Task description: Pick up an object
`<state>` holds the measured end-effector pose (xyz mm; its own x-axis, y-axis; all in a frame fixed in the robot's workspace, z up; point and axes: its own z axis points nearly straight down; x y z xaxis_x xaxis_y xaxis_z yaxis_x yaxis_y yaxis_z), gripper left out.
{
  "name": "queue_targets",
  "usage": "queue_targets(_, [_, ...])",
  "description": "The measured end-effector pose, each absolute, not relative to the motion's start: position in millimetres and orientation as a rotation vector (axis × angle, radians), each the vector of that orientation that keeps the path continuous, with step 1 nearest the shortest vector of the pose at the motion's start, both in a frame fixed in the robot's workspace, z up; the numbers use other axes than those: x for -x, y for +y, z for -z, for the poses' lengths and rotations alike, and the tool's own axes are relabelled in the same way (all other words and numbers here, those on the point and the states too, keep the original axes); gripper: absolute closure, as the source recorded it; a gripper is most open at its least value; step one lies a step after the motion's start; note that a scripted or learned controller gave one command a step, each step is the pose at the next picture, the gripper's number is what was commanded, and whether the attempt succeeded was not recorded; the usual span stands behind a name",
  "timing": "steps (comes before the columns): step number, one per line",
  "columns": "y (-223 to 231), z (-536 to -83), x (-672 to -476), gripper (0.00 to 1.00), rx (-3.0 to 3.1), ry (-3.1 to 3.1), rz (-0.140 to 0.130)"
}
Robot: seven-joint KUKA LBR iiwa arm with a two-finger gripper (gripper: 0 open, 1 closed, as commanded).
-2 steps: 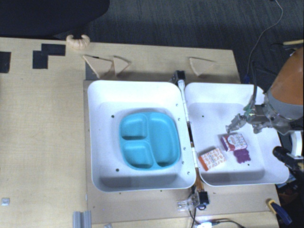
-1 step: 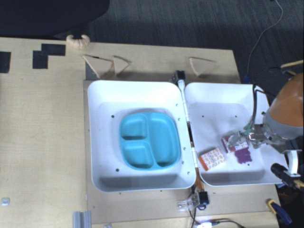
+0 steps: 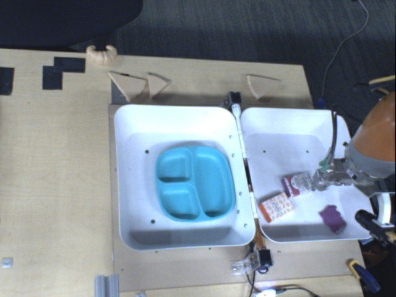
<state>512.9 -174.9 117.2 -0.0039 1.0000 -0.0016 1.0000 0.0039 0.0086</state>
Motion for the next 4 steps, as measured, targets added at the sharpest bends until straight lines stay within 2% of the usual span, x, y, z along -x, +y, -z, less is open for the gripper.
queue_targets(1, [-110.4, -147.3, -557.9, 1.0, -2.214, 2.226, -0.006])
queue_targets(2, [-184.1, -175.0, -487.1, 1.0, -2.218, 2.221, 0.0])
queue_targets(3, [-97.6, -224.2, -515.1, 1.0, -2.213, 2.226, -0.006])
queue_targets(4, [-179.8, -212.7, -487.1, 1.0, -2.215, 2.222, -0.001])
